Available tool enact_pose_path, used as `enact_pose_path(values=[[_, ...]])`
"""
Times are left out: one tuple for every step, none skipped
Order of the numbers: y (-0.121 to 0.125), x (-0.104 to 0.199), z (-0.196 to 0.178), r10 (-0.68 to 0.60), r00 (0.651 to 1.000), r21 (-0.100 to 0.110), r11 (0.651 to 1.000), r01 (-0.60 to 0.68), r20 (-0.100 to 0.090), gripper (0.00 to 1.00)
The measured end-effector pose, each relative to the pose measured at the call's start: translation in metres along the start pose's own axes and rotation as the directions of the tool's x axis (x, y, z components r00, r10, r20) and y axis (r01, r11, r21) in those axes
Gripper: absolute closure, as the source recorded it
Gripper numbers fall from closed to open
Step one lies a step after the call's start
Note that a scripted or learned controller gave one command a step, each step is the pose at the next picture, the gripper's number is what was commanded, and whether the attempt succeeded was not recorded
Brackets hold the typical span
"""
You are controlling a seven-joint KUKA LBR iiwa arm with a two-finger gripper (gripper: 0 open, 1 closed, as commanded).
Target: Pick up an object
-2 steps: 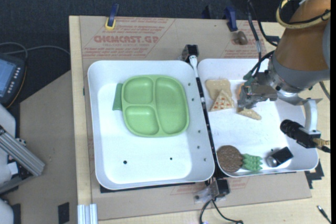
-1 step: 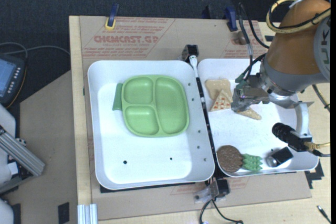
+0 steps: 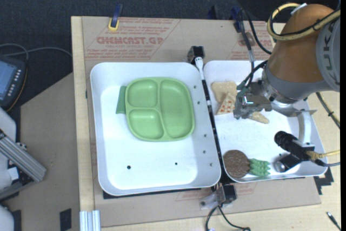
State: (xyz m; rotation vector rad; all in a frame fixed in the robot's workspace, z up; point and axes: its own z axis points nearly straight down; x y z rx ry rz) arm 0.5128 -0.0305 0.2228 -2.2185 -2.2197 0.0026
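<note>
Gripper point(image 3: 246, 109): one, low in right bin point(image 3: 270, 70); whether released or clenched cannot be told. It sits just beside the wedges, and contact is unclear.
Wedges, tan: two, one plain point(image 3: 223, 88), one orange-speckled point(image 3: 226, 106), at the right bin's left wall.
Tan piece point(image 3: 263, 118): one, partly under gripper.
Brown disc point(image 3: 235, 162): one, near corner, touching green toy point(image 3: 260, 168).
Left bin point(image 3: 108, 143): one green plate point(image 3: 160, 108), three compartments.

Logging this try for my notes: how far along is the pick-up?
Done: the pincer hangs low over the right bin, next to the pale wedges. In hand: nothing is visibly lifted, and I cannot tell whether it grips anything. Left: securing one object and raising it clear. The brown disc and the green plate in the left bin lie apart from it.
</note>
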Motion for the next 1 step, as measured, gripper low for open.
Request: enact_pose_path(values=[[0.0022,0.0004,-0.0034,0.0,1.0,-0.005,1.0,0.0,0.001,1.0]])
